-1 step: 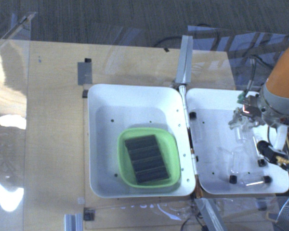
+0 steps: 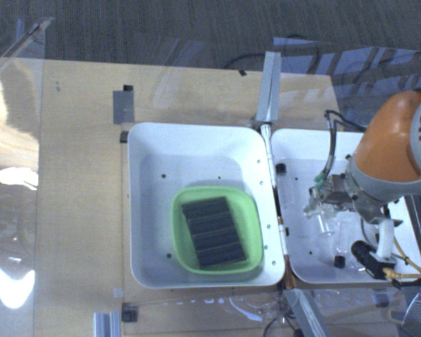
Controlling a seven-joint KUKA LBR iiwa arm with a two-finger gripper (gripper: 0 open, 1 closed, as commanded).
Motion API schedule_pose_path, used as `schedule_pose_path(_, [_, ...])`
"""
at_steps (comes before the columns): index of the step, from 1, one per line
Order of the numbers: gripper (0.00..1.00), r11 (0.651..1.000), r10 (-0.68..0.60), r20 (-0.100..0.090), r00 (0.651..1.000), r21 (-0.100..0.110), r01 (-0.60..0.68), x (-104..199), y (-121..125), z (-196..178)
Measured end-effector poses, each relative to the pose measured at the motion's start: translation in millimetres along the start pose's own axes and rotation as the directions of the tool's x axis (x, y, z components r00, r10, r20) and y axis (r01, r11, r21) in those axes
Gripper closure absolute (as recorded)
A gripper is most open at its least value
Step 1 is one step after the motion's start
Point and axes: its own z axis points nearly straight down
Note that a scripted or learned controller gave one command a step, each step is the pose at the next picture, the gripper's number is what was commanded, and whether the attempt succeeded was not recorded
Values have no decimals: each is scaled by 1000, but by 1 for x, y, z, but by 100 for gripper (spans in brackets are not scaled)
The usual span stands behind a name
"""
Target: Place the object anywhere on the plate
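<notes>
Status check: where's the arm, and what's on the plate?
Gripper low over right bin, fingers unclear. Green plate in left bin, dark ridged block lying on it. Small black piece on right bin floor.

A robot lab: wooden bench (image 2: pixel 70 209), twin white bins (image 2: pixel 144 188)

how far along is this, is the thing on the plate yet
Looks done: a dark ridged block lies on the green plate in the left bin. In hand: nothing visible; the gripper sits over the right bin. Left: seemingly nothing.
</notes>
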Motion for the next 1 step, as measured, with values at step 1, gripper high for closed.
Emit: schedule_pose_path(1, [100,970,-243,0,970,-4,243,83,5,-1])
